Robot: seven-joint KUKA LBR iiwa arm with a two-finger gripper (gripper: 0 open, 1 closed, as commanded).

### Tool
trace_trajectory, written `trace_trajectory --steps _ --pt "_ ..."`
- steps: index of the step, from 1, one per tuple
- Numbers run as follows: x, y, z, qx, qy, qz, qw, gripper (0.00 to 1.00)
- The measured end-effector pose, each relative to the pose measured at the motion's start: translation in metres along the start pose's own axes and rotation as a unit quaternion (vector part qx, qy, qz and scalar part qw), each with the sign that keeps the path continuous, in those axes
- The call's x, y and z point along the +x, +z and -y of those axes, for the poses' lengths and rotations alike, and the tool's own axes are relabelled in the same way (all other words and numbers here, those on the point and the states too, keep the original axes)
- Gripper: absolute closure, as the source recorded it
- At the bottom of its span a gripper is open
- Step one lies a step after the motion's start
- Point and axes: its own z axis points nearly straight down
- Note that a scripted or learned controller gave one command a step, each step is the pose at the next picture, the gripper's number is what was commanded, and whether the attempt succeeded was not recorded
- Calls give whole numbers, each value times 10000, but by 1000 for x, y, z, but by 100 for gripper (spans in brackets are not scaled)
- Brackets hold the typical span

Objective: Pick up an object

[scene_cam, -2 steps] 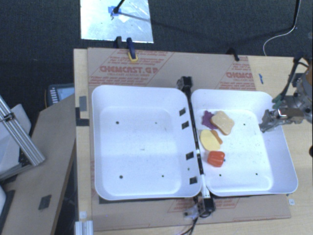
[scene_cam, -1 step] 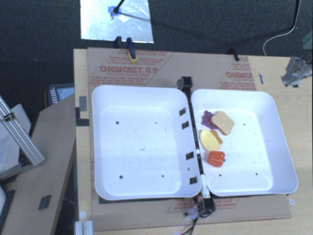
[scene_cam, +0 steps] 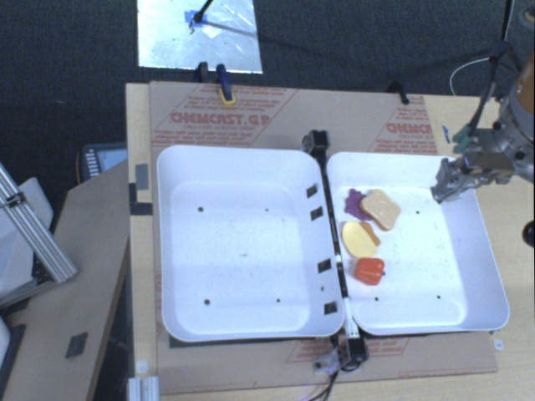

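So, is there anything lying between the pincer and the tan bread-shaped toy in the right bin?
No. In the camera view, the stretch between the pincer and the tan bread-shaped toy is bare white floor of the right bin.

Two smooth, faintly glossy white plastic bins sit on matt printed cardboard; a shiny metal sheet lies upper left.

Robotics lab: two white bins on cardboard-covered bench, aluminium frame rail left of bins, cables to their upper right.
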Motion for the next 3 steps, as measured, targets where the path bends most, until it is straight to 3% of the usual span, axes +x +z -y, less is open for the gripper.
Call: trace_trajectory --steps 1,2,3 --pt "83 -54 -2 -63 -29 -6 10000 100" --pt "170 -67 -1 -47 -33 -12 10000 100" --pt "209 -2 -77 -31 0 4 10000 100"
